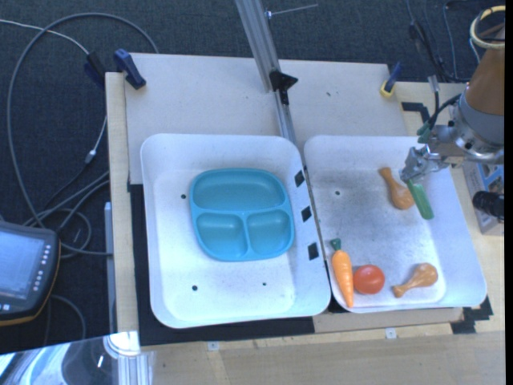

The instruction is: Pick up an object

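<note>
Two shallow white bins [160, 167] side by side on a pale counter [208, 95], seen from above. Left bin: a blue plastic divided plate [239, 213], alone near the middle. Right bin: a tan toy drumstick [394, 189] and a green stick-shaped toy [420, 199] just beside each other toward the far right corner; along the near edge, an orange toy carrot with green top [342, 273], a red toy tomato [369, 279] touching or nearly touching it, and a second tan drumstick [417, 277] a little to the right. Grey arm with orange band [485, 87] reaching in over the right edge of the counter, end effector [418, 165] low over the far right part of the right bin, directly above the upper end of the green toy. Fingers too small and blurred to read: apart or together, cannot tell; nothing visibly clamped between them. Likely target: the green stick or the drumstick beside it, both lying on the bin floor, not yet lifted. Risks from here: two toys crowded together, so a descent slightly off centre could nudge one aside or catch both; a thin, smooth, angled stick liable to roll or slip out of a pinch; bin wall close by on the right, leaving little room for a finger.
</note>
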### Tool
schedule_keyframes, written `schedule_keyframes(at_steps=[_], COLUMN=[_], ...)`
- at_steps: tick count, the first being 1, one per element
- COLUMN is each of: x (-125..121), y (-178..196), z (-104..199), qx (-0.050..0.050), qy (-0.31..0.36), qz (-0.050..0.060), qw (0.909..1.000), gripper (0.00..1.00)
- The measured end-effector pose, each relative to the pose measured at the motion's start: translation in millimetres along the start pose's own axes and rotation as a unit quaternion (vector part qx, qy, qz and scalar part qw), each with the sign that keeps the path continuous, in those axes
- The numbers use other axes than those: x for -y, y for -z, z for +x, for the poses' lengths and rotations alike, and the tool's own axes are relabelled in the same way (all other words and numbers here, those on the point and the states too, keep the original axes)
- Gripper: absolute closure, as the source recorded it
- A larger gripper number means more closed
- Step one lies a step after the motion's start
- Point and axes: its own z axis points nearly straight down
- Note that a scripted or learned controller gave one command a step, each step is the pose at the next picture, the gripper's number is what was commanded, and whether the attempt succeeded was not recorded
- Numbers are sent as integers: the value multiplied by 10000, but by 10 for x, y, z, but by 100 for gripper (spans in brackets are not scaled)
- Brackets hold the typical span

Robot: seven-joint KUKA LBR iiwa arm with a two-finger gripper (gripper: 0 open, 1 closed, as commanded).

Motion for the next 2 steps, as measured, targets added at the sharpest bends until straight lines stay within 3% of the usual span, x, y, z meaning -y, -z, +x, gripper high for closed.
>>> schedule_keyframes(at_steps=[2], x=[-27], y=[-128], z=[1074], qx=[-14], qy=[0], qz=[34], qw=[10000], gripper=[100])
